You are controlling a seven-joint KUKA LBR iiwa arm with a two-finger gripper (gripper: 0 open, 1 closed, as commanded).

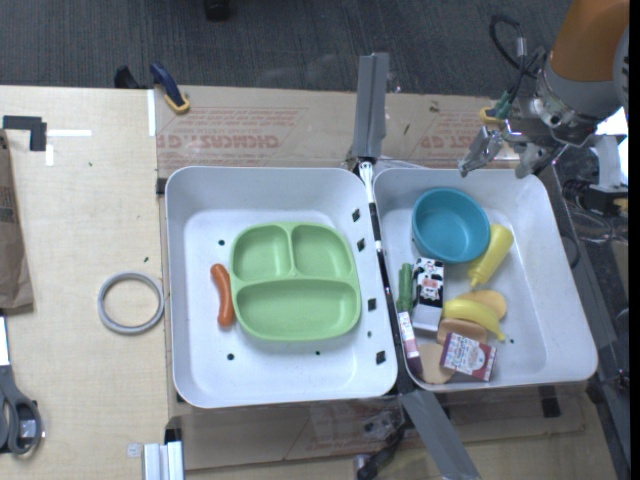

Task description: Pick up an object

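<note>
My gripper (pixel 500 158) hangs above the far edge of the right bin (pixel 560 268), its two fingers spread apart with nothing between them. Below it in that bin lie a blue bowl (pixel 450 224), a yellow squeeze bottle (pixel 489 254), a banana (pixel 475 312), a small cow-print carton (pixel 428 281), a green marker (pixel 404 285), a red packet (pixel 468 356) and a tan round piece (pixel 432 362). The left bin (pixel 190 268) holds a green divided plate (pixel 295 281) and an orange sausage (pixel 223 294).
A grey metal divider post (pixel 370 103) stands between the bins at the back. A roll of tape (pixel 130 301) lies on the bench left of the bins. Scissors (pixel 18 420) lie at the bottom left, a blue clamp (pixel 170 86) at the back.
</note>
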